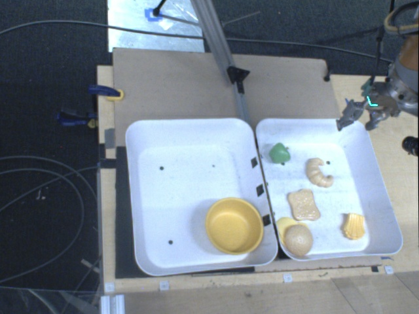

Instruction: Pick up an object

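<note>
Up at the right bin's (376, 169) far corner, the gripper (359, 118) hovers, fingers apparently spread and holding nothing, well apart from the croissant (319, 173).

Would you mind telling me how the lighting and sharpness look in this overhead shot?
Camera view: even, soft light; the white bins read bright without harsh glare; the yellow bowl casts a faint shadow; the gripper at the right edge looks slightly soft.
</note>
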Available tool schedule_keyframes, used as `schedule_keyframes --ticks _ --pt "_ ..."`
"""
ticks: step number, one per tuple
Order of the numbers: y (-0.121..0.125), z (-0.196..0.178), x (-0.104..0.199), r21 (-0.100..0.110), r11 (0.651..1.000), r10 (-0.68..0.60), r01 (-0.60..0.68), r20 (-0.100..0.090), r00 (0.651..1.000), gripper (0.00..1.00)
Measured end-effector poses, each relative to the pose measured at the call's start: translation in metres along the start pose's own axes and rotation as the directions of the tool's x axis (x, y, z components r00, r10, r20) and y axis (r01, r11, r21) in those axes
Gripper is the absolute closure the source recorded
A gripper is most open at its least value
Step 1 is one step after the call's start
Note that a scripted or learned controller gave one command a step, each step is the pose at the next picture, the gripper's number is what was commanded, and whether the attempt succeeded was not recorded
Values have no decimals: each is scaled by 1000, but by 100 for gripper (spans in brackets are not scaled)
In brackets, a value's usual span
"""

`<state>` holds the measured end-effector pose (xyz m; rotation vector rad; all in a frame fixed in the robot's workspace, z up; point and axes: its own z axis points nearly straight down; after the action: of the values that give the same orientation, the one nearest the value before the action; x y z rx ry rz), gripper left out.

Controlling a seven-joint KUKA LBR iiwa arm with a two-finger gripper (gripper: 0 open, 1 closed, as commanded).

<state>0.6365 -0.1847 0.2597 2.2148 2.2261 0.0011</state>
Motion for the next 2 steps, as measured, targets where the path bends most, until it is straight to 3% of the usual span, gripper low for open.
schedule_keyframes --ticks 1,2 --pt "0 -1 0 -1 1000 0 0 0 1000 0" --pt "3 59 7 4 1000 -2 2 -1 1000 0"
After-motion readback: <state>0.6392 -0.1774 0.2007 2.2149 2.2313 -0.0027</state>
